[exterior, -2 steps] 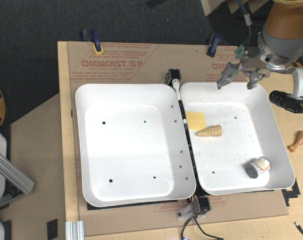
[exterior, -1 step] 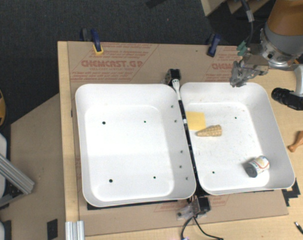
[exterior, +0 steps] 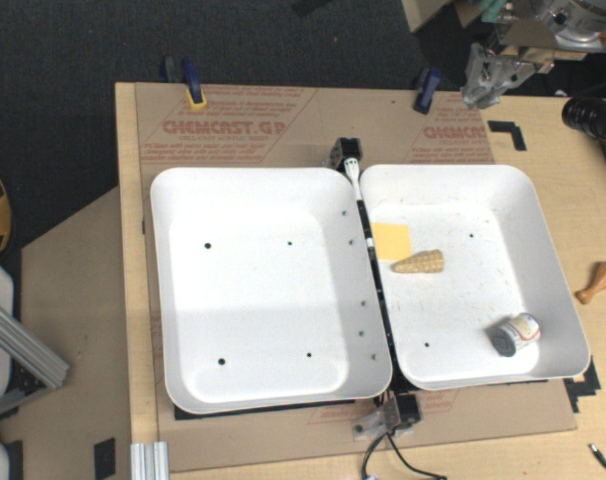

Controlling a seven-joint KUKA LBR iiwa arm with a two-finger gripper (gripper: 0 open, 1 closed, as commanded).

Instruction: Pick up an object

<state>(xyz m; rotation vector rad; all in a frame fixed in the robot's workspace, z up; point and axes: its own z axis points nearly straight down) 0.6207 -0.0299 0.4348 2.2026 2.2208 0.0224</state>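
In the right bin [exterior: 543, 258] lie three objects. A flat yellow square [exterior: 390, 240] rests near the bin's left wall. A tan cone-shaped piece [exterior: 419, 263] lies on its side just below and right of the square. A small grey and white roll [exterior: 514, 334] with a bit of orange sits near the front right corner. My gripper [exterior: 486, 80] hangs high beyond the right bin's far edge, well away from all three objects, with nothing between its fingers.
The left bin [exterior: 183, 268] sits beside the right one on a brown board. Blue clamps [exterior: 192, 78] [exterior: 427, 89] hold the board's far edge. A black clip [exterior: 346, 153] joins the bins at the back, and cables trail at the front.
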